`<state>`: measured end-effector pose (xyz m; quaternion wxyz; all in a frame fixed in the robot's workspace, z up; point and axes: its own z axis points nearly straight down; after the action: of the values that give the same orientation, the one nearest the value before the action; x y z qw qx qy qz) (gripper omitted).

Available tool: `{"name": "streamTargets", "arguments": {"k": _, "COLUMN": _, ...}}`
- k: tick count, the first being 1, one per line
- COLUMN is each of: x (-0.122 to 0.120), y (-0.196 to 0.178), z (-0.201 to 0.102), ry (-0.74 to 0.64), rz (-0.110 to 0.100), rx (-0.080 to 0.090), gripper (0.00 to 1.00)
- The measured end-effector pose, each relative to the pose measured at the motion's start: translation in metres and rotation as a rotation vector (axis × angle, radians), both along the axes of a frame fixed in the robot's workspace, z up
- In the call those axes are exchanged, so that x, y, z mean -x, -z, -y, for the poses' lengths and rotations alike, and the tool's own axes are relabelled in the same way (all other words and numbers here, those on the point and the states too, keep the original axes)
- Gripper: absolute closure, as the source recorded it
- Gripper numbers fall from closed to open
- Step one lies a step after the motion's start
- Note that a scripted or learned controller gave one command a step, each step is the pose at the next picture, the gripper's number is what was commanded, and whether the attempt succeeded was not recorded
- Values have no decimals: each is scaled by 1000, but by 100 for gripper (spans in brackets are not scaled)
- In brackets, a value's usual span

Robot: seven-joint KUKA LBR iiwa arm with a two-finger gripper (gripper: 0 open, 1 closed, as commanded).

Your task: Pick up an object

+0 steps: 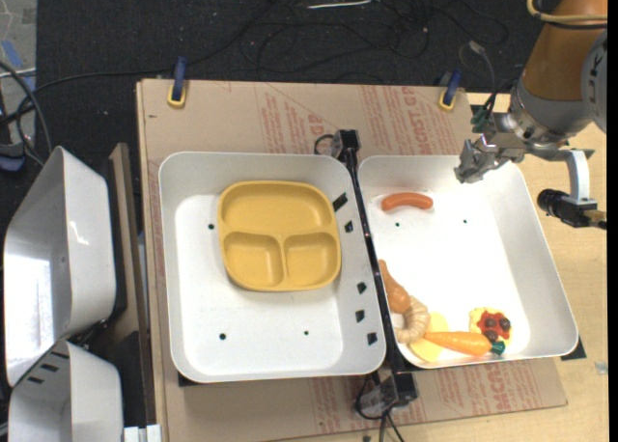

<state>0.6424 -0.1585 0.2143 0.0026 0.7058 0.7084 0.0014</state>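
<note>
The sausage (407,202) is lying flat in the upper part of the right bin (541,247), near the divider between the two bins, with its long side running left to right. The gripper (470,168) is hovering above the upper edge of the same bin, to the right of the sausage and a little higher in the view, and it is not touching it. Whether the gripper is released or clenched I cannot tell, because it is small and dark here; nothing is showing in it. The arm (565,54) is reaching in from the upper right corner, with its orange band above the grey wrist. At the lower edge of the right bin a carrot (458,342) is lying beside a small red and yellow toy (492,322), and a pale shrimp-like piece (409,316) is resting close to the divider, well apart from the sausage. In the left bin (193,334) a yellow plate (280,235) with three compartments is sitting in the upper middle. Both bins are standing on a cardboard sheet (290,112), which two yellow clamps (177,94) are holding at the far edge.
</note>
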Motion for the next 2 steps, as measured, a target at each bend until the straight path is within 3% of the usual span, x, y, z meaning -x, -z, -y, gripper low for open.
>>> {"name": "streamTargets", "arguments": {"k": 1, "x": -1, "y": -53, "z": 0, "ry": 0, "rz": -1, "rx": 0, "gripper": 100}}
{"name": "streamTargets", "arguments": {"k": 2, "x": 15, "y": -48, "z": -56, "ry": -3, "rz": -7, "rx": -2, "gripper": 100}}
